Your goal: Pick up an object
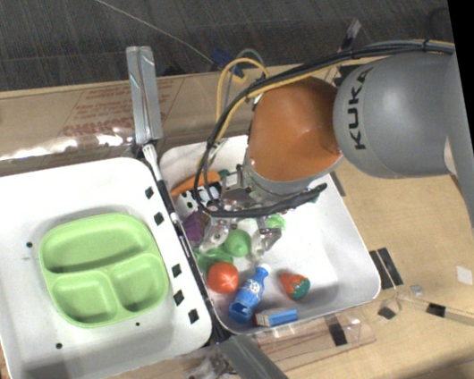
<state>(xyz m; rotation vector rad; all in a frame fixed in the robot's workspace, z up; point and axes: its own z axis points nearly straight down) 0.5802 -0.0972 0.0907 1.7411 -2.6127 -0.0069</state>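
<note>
Hovering over the far-left part of the right bin [356,245], the gripper [243,233] sits low among a pile of small toys, w/ the green ball [237,244] right between its two metal fingers [217,233]. Fingers look spread apart, one each side of the ball; nothing looks clamped yet, though contact is hard to judge from this angle.

Handling, as a guess: the green ball is prob. light hollow plastic, smooth and round, so slippery and apt to squirt out sideways. Best taken across its widest middle, fingers square to it. The orange-red ball [223,277] just near of it should behave the same. The blue bottle [248,295] lies tilted, touching or nearly touching that ball; stiff, light, easier to take across its body. The red-and-green toy [296,285] sits apart to the right, and a small blue block [279,317] rests by the near wall. Something purple [192,228] and something orange [192,184] lie by the left wall, partly hidden.

The left bin [6,270] holds a green divided tray [104,269].

Writing: "KUKA" in black on the arm [388,117]. Faint red print on the cardboard [96,109] at the far side, not readable.
</note>
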